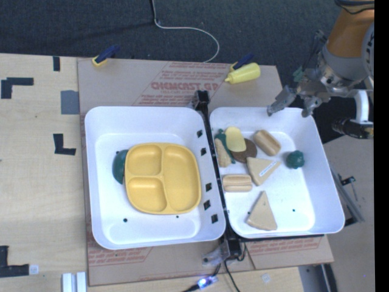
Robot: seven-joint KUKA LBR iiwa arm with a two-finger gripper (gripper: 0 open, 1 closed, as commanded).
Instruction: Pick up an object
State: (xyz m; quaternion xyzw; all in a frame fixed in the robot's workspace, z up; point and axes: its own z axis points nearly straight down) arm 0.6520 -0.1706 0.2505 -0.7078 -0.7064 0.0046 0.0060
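Wooden tabletop (36,181) fills the left of the frame, with a cardboard sheet (176,84) on it under two white bins. Left bin (100,126) holds a yellow divided plate (163,177); a dark green thing (119,166) is half hidden under the plate's left edge, and I cannot tell what it is. Right bin (322,193) holds small toy food pieces: two pale wedges (263,213), a bread roll (267,142), a small sausage bun (237,183) and a green ball (295,159).

Grey arm (349,35) enters at the upper right, partly cut off by the frame. Its claw (294,103) hangs over the upper rim of the right bin, fingers spread apart, nothing between them.

I judge the pieces are light, stiff and a little slippery. The lower wedge lies apart from the others, so its two flat sides seem a good place to grip. The pieces near the bin's left wall overlap, and their shapes are hard to make out.
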